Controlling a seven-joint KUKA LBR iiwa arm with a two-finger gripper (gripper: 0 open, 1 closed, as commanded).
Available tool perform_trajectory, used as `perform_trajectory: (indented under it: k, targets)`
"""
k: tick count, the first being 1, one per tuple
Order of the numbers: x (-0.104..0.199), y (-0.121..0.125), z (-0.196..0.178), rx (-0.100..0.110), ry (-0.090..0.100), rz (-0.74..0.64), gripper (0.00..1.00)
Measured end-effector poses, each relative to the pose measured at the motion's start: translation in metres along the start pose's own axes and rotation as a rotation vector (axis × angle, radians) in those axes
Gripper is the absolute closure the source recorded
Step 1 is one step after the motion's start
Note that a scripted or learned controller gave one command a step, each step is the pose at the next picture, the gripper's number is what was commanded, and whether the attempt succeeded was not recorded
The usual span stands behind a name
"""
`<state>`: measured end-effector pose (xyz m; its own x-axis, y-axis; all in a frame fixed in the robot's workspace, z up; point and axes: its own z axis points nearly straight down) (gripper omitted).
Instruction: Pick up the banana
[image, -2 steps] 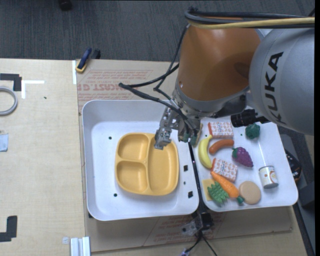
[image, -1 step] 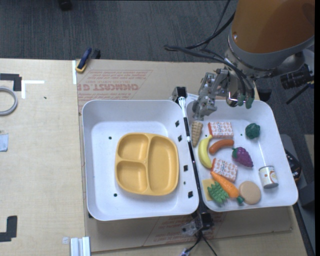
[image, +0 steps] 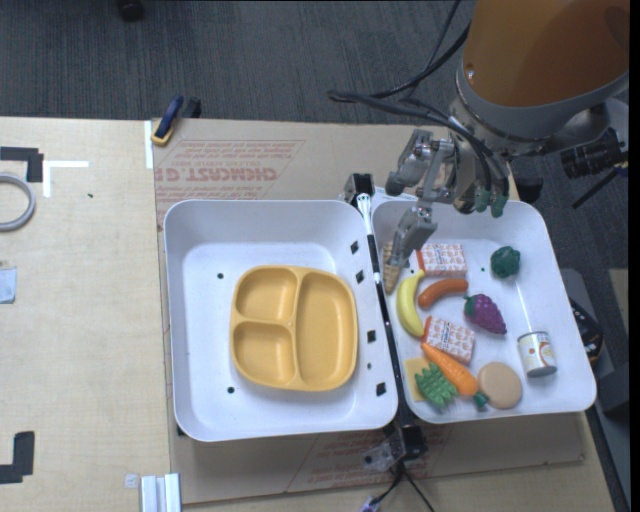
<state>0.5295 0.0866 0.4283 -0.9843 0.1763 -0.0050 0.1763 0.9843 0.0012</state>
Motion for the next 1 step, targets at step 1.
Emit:
perform_trajectory:
  k: [1]
  targets:
    - [0.0094, -0.0568, 0.1158, 0.001, 0.002, -0.043, 0.0]
